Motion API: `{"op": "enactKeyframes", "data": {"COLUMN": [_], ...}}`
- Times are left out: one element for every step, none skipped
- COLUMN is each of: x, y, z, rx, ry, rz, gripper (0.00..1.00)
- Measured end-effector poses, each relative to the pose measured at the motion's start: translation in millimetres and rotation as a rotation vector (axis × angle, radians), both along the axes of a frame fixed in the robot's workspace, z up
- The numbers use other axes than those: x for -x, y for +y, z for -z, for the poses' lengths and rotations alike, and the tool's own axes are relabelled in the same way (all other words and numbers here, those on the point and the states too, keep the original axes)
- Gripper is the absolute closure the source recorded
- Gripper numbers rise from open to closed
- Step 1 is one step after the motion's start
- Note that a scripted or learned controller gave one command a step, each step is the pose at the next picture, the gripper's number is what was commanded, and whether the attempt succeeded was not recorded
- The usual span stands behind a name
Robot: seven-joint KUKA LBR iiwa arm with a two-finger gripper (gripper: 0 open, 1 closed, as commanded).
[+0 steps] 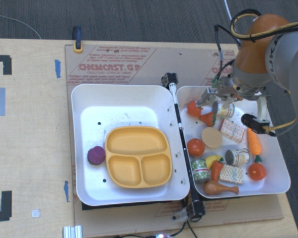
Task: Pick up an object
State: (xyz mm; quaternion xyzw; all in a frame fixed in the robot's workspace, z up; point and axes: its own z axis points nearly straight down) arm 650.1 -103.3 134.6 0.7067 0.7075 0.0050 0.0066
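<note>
gripper (214, 102) low in right bin (280, 177) over orange toy (194, 108), jaw state unclear, toy partly hidden, other toys heaped nearby, yellow tray (138, 155) and purple ball (96, 155) in left bin (84, 100)

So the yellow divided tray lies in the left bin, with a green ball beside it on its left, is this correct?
Not quite: the camera view shows the ball is purple, not green. The rest stands: the yellow divided tray lies in the left bin, and the ball sits beside it on its left.
</note>
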Motion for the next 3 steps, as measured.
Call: {"op": "enactKeyframes", "data": {"x": [0, 0, 11], "y": [0, 0, 1], "z": [0, 0, 11], "rx": [0.0, 0.0, -0.003], "ry": [-0.001, 0.0, 0.017], "rz": [0.0, 0.0, 0.001], "gripper": [0.0, 0.0, 0.0]}}
